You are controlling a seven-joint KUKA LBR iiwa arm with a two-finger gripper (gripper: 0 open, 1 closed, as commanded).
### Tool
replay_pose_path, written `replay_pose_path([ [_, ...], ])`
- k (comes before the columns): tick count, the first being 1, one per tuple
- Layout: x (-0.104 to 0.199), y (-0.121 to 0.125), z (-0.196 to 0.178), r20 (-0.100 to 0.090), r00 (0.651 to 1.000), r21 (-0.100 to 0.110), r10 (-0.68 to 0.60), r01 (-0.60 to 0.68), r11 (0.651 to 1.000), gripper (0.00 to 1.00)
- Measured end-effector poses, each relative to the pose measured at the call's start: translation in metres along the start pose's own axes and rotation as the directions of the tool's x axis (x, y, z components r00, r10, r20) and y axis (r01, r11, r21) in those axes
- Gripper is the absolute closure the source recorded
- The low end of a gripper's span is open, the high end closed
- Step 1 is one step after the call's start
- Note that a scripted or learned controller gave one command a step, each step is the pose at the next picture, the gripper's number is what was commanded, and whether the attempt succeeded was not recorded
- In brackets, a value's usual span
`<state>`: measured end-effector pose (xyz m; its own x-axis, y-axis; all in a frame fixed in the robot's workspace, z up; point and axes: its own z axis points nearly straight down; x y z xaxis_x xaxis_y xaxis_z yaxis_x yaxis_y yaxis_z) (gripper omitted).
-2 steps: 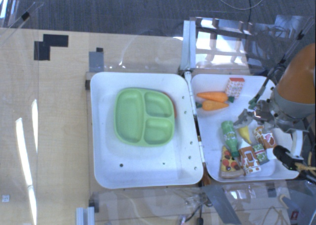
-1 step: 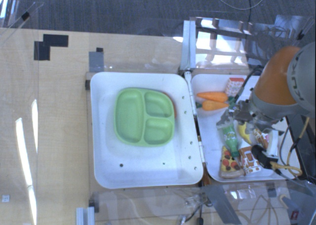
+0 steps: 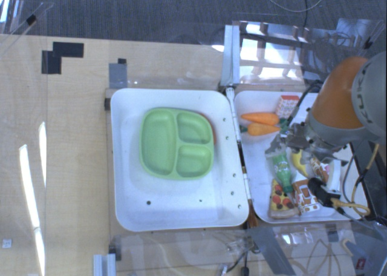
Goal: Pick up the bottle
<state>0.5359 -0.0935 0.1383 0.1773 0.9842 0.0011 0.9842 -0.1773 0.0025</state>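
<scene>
The gripper (image 3: pixel 289 141) hangs low over the right bin (image 3: pixel 260 172), its finger state impossible to tell, just above the green bottle (image 3: pixel 281 169) lying beside a pizza slice (image 3: pixel 280 199), a banana (image 3: pixel 299 162) and two carrots (image 3: pixel 261 122).

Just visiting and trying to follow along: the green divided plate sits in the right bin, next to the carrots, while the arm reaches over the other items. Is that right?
Not quite. The camera view shows the green divided plate in the left bin, alone. The carrots lie in the right bin, where the arm reaches over the other items.
</scene>
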Motion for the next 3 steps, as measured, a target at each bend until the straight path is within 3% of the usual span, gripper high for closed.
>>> replay_pose_path([
  [1,-0.007,0.014,0.05,-0.002,0.996,-0.007,0.086,-0.086,0.996,0.0],
  [2,-0.005,0.016,0.037,-0.005,0.996,-0.015,0.086,-0.086,0.996,1.0],
  [3,0.061,0.023,-0.047,-0.001,0.993,-0.002,0.122,-0.122,0.993,1.0],
])
